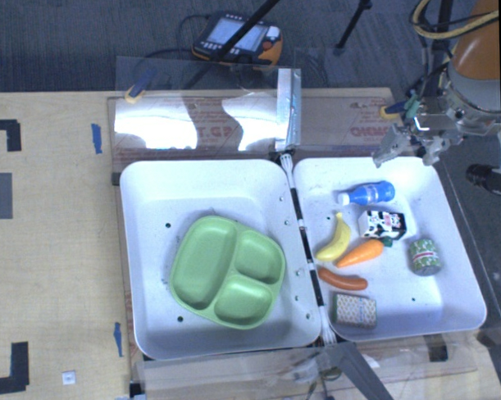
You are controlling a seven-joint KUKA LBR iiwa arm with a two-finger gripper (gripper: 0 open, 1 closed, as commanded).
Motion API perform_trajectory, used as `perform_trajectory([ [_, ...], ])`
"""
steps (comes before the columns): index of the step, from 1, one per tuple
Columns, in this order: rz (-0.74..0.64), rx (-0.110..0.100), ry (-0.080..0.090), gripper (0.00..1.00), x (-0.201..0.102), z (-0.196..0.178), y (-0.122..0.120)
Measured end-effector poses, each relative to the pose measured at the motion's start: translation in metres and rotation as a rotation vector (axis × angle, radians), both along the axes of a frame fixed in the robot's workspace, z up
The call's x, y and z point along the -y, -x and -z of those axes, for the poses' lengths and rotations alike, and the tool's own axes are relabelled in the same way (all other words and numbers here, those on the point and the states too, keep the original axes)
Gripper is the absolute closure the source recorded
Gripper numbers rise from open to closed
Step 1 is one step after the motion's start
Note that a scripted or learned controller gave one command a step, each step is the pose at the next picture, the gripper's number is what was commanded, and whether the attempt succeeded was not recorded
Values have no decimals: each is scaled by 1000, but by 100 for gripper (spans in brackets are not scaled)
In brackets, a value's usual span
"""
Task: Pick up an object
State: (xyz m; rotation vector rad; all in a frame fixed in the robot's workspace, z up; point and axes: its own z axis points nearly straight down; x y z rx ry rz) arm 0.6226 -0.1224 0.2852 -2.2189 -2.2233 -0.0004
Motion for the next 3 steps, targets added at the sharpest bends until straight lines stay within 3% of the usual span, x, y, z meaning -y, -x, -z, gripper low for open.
perform_trajectory([
  [1, -45, 1, 0, 0, 5, 106, 72],
  [2, -244, 18, 7, 0, -4, 175, 58],
  [3, -457, -36, 3, 0, 3, 179, 6],
])
